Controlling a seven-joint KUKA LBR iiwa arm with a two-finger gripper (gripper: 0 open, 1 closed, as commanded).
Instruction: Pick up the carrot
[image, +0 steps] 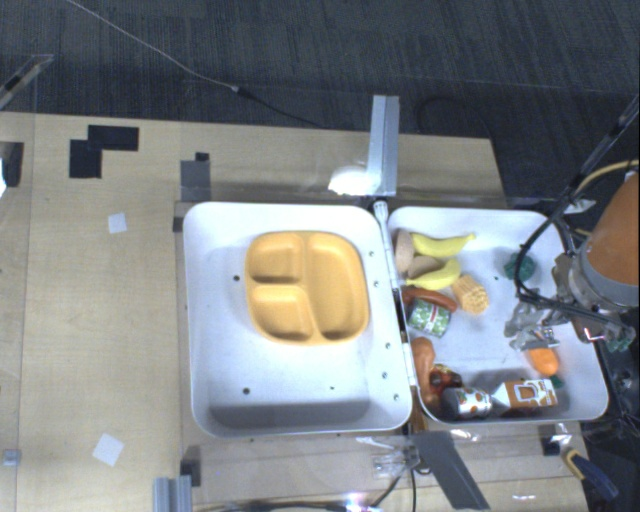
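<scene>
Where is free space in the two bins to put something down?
Left bin: bare floor all around the yellow tray. Right bin: a bare patch between the corn and the claw. Its left side is crowded.

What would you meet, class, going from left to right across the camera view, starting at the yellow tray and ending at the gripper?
Yellow tray → green can → corn cob → gripper, with an orange piece, perhaps the carrot, just below it.
</scene>
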